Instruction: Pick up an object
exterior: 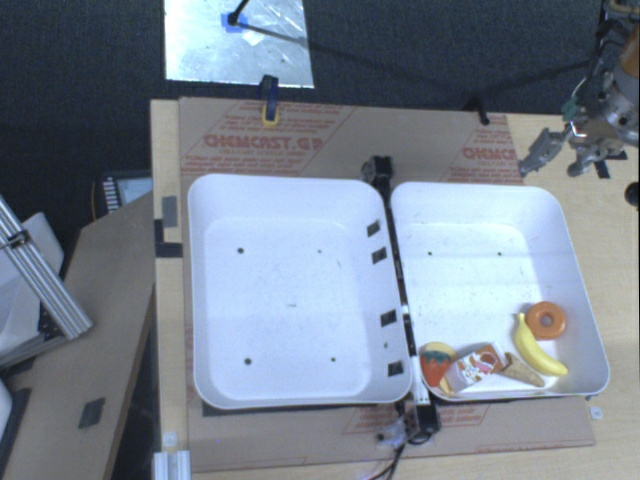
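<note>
1. The claw [562, 154] hung at the far right of the scene, above the bench just beyond the far right corner of the right bin [480, 200]. Its fingers were spread apart, released, with nothing between them.
2. 2 shallow white bins sat side by side on the bench. The left bin [215, 268] had only small dark specks on its floor.
3. The objects were clustered in the near right corner of the right bin, well apart from the claw.
4. A yellow banana [535, 348] lay there, curved along the right wall.
5. An orange ring-shaped item [546, 319], like a doughnut, sat just beside the banana's far end.
6. A red and orange rounded item [436, 361] rested against the near wall, closer to the divide between the bins.
7. A small white and red packet [474, 367] lay between that item and the banana.
</note>
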Robot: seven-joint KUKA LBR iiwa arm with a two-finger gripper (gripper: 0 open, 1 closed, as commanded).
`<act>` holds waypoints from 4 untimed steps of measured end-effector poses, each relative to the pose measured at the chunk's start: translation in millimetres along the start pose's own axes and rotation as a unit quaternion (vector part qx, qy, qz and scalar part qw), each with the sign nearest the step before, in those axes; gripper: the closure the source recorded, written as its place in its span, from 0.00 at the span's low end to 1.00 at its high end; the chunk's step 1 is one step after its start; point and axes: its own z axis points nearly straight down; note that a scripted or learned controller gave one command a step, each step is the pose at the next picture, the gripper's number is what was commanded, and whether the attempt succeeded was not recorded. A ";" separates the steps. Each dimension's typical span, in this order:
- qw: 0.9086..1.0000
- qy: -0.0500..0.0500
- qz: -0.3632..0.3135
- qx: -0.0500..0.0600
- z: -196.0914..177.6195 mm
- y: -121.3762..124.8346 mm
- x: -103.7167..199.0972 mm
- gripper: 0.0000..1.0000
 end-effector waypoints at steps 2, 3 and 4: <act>1.000 0.000 0.002 -0.002 -149.8 -124.0 15.9 0.00; 1.000 -0.001 -0.002 -0.006 -269.7 -179.7 57.4 0.00; 1.000 0.001 -0.004 -0.001 -262.5 -177.6 115.9 0.00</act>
